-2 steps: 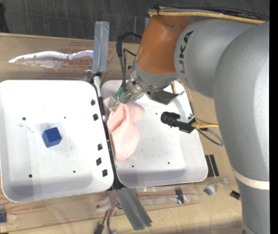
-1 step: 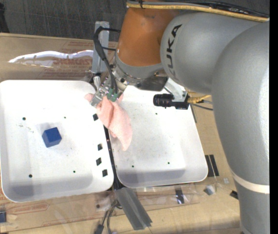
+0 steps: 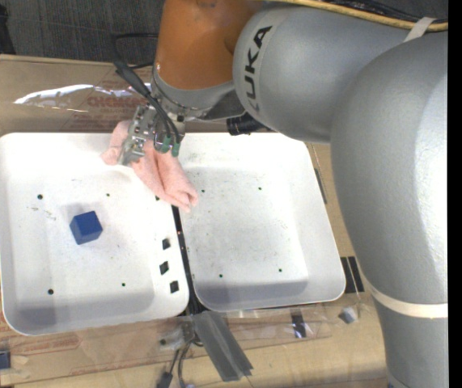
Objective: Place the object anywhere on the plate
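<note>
One pink cloth (image 3: 164, 175) hangs directly under the gripper (image 3: 151, 142), at the far edge of the bench where the two white bins meet. Its upper part is bunched between the metal fingers, so the gripper is closed on the cloth — the rest of the fabric drops down and to the right, and its lower end lies over the rim between the bins. A small fold of the cloth also shows on the left side of the gripper, above the left bin (image 3: 20, 297).

One blue cube (image 3: 86, 226) sits alone on the floor of the left bin, well apart from the cloth and the gripper. The right bin (image 3: 320, 273) has only small dark specks on its floor. Two bins, one cloth, one cube — this is the full count. The grey arm (image 3: 376, 95) with its orange band (image 3: 194, 39) covers the upper right of the view.
</note>
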`<state>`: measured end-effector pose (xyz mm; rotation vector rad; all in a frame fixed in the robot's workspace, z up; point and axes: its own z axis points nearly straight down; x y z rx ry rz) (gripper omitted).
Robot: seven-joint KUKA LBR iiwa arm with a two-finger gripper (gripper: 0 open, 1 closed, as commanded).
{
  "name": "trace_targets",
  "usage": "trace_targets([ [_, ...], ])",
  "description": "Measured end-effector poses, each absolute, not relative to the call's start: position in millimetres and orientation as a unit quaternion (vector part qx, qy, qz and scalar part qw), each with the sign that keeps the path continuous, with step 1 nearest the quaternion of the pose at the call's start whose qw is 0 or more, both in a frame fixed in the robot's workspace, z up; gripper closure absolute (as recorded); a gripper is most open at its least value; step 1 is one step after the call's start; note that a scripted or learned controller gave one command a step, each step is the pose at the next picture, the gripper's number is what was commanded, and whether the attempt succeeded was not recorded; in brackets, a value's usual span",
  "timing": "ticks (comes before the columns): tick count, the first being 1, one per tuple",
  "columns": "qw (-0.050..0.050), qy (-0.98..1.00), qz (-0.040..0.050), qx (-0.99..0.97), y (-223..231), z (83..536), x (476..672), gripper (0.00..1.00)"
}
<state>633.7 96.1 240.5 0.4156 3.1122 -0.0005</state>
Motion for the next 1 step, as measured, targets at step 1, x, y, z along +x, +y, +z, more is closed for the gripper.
trace_targets([
  [1, 0.001, 1.0, -0.0001, -0.004, 117.7, 231.9, 643.4, 1.0],
])
